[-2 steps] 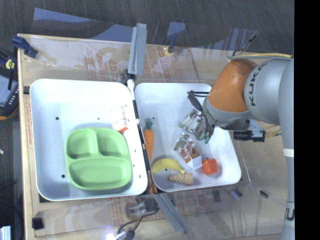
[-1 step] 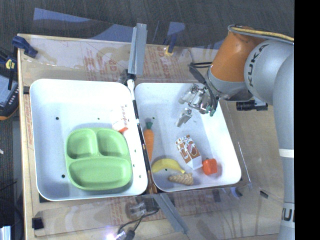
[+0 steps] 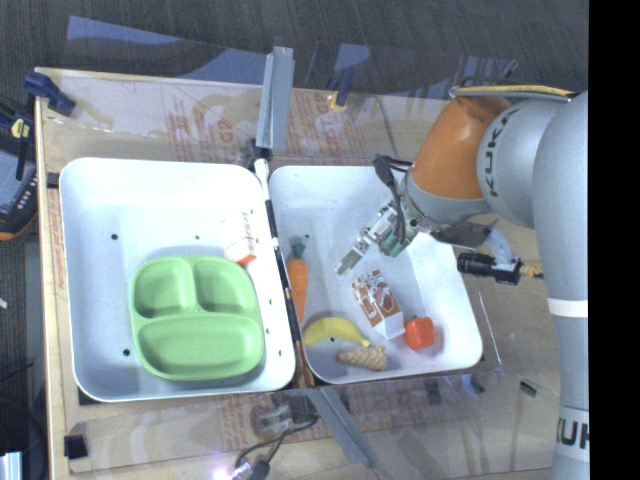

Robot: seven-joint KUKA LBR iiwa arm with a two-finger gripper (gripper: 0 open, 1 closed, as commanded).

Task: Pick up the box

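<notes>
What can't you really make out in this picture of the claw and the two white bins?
- Claw, camera view: too small and blurred to tell how it is set.
- Box: printing too small to read.
- Small white and orange item in the left bin: too blurred to identify.
- Arm: cut off by the picture's edge.

Even, fairly bright overhead light. The white bins [image 3: 165,183] look near blown out, with soft faint shadows. Glare streaks cross the table's [image 3: 150,113] clear cover at upper left and lower right. Detail is soft and slightly grainy.
</notes>
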